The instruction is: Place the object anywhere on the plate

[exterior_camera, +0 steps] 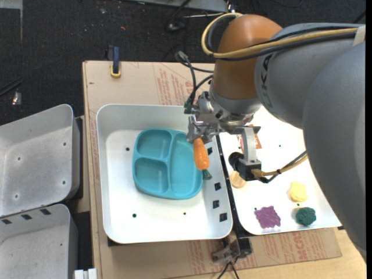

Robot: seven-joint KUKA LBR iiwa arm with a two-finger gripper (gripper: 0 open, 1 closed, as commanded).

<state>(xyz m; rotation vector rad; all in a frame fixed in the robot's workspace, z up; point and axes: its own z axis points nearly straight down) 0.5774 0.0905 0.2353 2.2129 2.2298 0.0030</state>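
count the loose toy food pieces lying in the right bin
4. A purple piece and a dark green one near the front edge, a yellow one just behind the green, and a tan one by the left wall. The arm may hide more.

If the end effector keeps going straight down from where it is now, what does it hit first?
Most likely the right edge of the teal plate. The end effector points down over that edge with the carrot hanging below, so the carrot would touch first. Depth is hard to judge here.
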